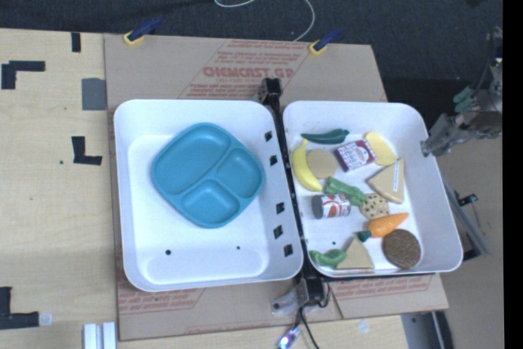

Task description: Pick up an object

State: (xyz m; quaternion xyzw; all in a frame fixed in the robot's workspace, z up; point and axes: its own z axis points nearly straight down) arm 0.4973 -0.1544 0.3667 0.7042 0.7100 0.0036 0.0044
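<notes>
Looking down, you see the counter [49, 200] carrying two white bins; take the right bin [425, 176] as your landmark. Just left of it, touching along the middle clips, sits the left bin [131, 176] with a blue divided plate [207, 174]. Inside the right bin lie a banana [301, 167], a brown round cookie [401, 248], a carrot [386, 224], a small can [331, 208] and a green pepper [324, 136]. Just beyond its right rim you find the pincer [449, 133]; you cannot tell how it stands, and nothing shows in it.
</notes>
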